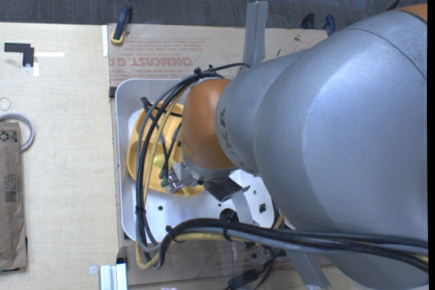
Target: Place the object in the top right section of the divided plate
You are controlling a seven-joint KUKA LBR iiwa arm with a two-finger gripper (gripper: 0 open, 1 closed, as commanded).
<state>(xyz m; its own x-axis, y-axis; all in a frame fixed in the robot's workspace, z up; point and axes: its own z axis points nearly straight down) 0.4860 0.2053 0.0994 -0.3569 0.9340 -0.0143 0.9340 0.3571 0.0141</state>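
A yellow divided plate (138, 143) lies in the white bin (124, 146) left of centre; only its left part shows beneath the arm. A small yellow-green object (160, 162) rests on the plate near the wrist. The grey arm with its orange band (204, 125) hangs over the plate and hides most of it. The gripper's metal end (178, 180) shows at the plate's lower edge, but its fingers are hidden by the wrist and cables.
Black cables (153, 146) loop over the plate and the bin's left side. A cardboard sheet (166, 54) lies behind the bin. A brown paper bag (10, 193) rests on the bench at far left. A blue-yellow clamp (121, 25) sits on the bench's back edge.
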